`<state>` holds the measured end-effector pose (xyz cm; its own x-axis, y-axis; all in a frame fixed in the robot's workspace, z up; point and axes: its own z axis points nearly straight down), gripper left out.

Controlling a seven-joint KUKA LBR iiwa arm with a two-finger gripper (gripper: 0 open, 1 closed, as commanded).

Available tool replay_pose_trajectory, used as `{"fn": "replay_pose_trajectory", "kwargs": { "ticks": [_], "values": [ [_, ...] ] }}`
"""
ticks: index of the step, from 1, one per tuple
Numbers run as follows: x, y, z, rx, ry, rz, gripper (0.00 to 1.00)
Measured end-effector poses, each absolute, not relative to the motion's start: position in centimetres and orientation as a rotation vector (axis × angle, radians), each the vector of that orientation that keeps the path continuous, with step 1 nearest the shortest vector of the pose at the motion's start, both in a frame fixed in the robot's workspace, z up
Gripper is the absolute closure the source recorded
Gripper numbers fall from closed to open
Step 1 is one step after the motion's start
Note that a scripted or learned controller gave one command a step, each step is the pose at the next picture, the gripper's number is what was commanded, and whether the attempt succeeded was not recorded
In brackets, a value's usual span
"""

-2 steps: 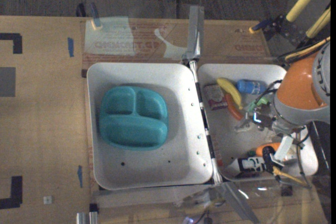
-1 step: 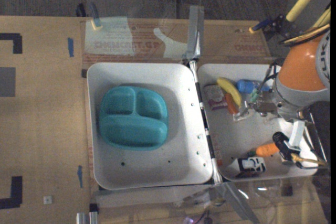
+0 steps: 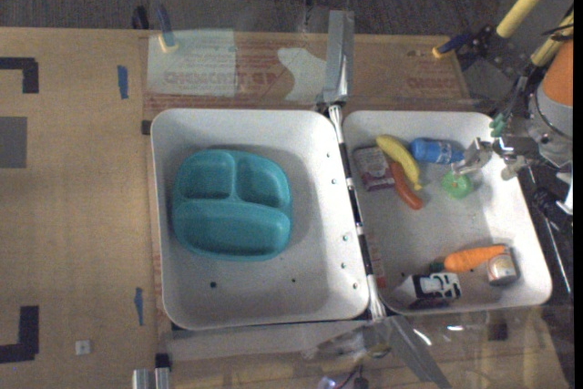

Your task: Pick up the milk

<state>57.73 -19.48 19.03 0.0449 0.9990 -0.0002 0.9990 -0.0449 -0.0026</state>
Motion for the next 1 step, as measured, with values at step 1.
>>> {"fn": "replay_pose_trajectory", "kwargs": {
  "ticks": [1],
  "values": [
    [56.84, -21.49, 22.89, -2.109, -2.328, 0.003, 0.0]
  ]
}}
